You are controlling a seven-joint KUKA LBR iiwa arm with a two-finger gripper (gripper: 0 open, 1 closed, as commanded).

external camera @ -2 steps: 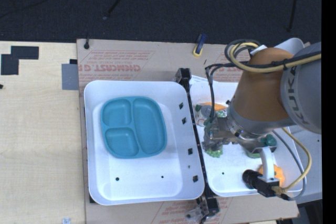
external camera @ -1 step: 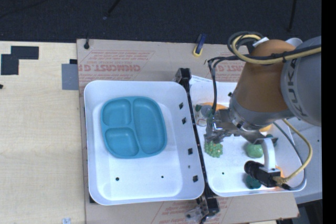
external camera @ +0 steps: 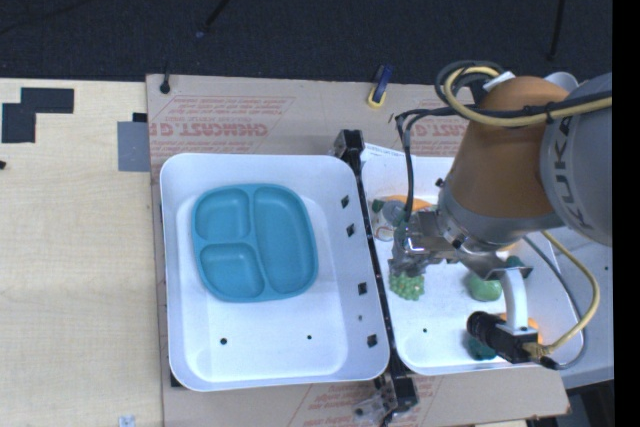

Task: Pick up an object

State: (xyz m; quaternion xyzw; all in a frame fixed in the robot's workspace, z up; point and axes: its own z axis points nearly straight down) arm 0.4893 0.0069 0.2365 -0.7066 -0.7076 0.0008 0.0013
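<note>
**Hovering over the right bin, gripper just above a green lump**

Arm (external camera: 505,155) reaches in from the right and covers the back and right side of the right bin (external camera: 440,360). Gripper (external camera: 408,263) points down near that bin's left wall. Whether it stands apart or closed cannot be told from this angle, and nothing can be seen clamped in it.

Task item: a green lump (external camera: 407,287) lies on the bin floor directly below the gripper tip, close to the black strip (external camera: 366,245) where the two bins meet. I cannot tell whether tip and lump touch.

Other contents of the right bin:
- a second green piece (external camera: 484,289) to the right of the lump, apart from it
- a small orange piece (external camera: 398,203) behind the gripper, toward the back wall

Open room: there is bare floor along the front wall of the right bin, in front of the lump. The left wall is near, so the margin on that side is tight.

Left bin (external camera: 260,335) holds a blue divided plate (external camera: 252,242) toward the back. Its front half is bare white floor.

Writing: the cardboard sheet (external camera: 250,115) under the bins carries red print that runs upside down to this view and is not legible — the front edge shows more of the same. The grey arm casing shows the letters "KU". A blue and yellow clip (external camera: 380,87) sits on the back edge of the cardboard.
</note>
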